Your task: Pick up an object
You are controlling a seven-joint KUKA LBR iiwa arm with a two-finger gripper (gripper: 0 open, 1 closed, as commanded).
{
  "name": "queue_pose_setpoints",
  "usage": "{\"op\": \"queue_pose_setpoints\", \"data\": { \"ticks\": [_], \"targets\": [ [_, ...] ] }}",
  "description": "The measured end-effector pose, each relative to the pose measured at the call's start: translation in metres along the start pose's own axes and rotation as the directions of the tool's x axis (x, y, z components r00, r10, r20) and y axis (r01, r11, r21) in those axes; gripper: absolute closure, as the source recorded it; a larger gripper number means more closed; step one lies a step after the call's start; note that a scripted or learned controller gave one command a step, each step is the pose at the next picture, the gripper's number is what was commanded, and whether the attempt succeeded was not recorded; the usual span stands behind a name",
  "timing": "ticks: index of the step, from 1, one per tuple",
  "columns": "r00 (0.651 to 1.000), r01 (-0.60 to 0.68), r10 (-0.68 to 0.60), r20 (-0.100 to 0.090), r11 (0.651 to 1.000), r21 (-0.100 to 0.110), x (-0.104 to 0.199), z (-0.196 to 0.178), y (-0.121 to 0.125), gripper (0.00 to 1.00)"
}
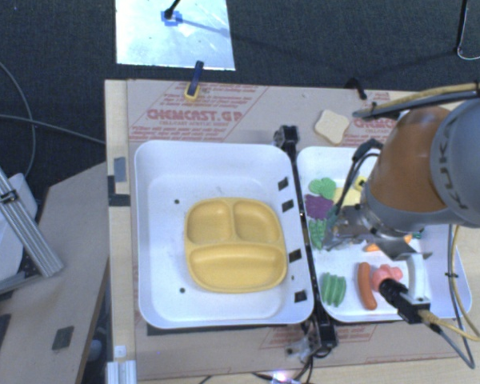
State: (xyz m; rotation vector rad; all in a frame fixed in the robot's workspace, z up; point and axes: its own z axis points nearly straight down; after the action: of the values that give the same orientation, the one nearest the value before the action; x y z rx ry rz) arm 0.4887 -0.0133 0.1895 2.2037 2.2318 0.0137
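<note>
The right bin holds toy food: a green leafy piece, a purple bunch of grapes, a green bean pod, a brown sausage and a red piece. The arm's grey and orange wrist hangs over this bin and covers its middle. My gripper reaches down near the bin's left side, just below the grapes; its fingers are hidden in clutter. A yellow divided plate lies in the left bin.
A tan slice of toy bread lies on the cardboard behind the right bin. A blue and yellow tool rests at the board's far edge. A black divider runs between the bins. Cables trail at the right.
</note>
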Motion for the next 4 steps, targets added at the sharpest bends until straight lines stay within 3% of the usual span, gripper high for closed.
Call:
{"op": "queue_pose_setpoints", "data": {
  "ticks": [1,2,3,4],
  "targets": [
    [1.0,-0.003,0.003,0.001,1.0,0.003,0.041,0.006,0.064,1.0],
    [1.0,-0.007,0.007,0.0,1.0,-0.011,0.029,-0.201,0.021,1.0],
    [1.0,-0.005,0.005,0.002,1.0,0.002,0.07,-0.211,0.083,1.0],
    [1.0,-0.012,0.011,0.004,1.0,0.025,0.084,-0.008,0.055,1.0]
  ]
}}
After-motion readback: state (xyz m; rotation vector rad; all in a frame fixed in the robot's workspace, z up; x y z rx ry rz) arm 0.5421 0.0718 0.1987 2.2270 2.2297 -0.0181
